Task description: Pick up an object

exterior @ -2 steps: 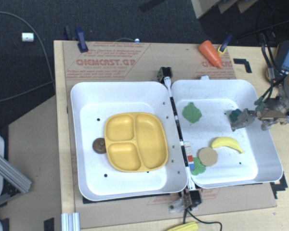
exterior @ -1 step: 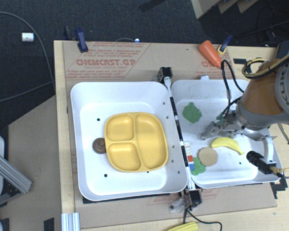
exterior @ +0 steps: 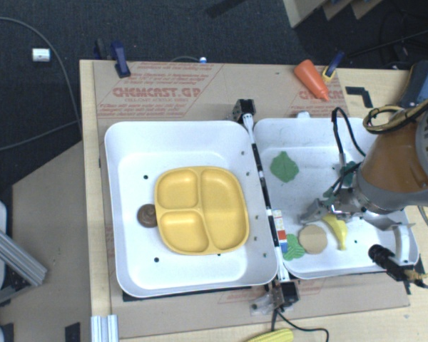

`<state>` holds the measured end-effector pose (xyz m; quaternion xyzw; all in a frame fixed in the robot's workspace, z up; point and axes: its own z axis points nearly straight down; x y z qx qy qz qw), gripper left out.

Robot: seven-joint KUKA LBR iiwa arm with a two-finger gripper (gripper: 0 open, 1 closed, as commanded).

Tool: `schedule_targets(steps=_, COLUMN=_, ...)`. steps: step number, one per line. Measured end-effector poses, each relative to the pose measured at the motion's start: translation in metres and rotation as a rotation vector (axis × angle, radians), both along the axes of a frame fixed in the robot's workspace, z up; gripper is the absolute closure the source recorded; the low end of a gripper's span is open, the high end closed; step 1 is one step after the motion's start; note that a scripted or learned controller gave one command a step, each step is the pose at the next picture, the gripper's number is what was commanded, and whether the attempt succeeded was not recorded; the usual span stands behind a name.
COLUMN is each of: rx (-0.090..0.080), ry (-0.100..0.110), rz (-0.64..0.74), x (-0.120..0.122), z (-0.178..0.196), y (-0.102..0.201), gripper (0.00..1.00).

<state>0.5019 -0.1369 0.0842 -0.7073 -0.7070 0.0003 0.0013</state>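
yellow tray (exterior: 201, 211), yellow banana (exterior: 336, 231), green leaf (exterior: 284, 167), white bins (exterior: 128, 148)

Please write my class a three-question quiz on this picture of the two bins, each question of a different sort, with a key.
1. True or false: the yellow plate lies in the right bin.
2. Which thing lies nearest the hand? A) banana B) green leaf C) brown disc
3. Fill in: the plate has ___ compartments.

Key: 1 false, it lies in the left bin; 2 A; 3 three.
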Motion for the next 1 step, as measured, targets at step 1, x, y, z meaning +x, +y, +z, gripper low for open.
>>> schedule_targets(steps=1, rx=-0.001, ry=-0.002, rz=-0.001, x=0.0005, z=0.0099, y=0.0002, gripper=1.0)
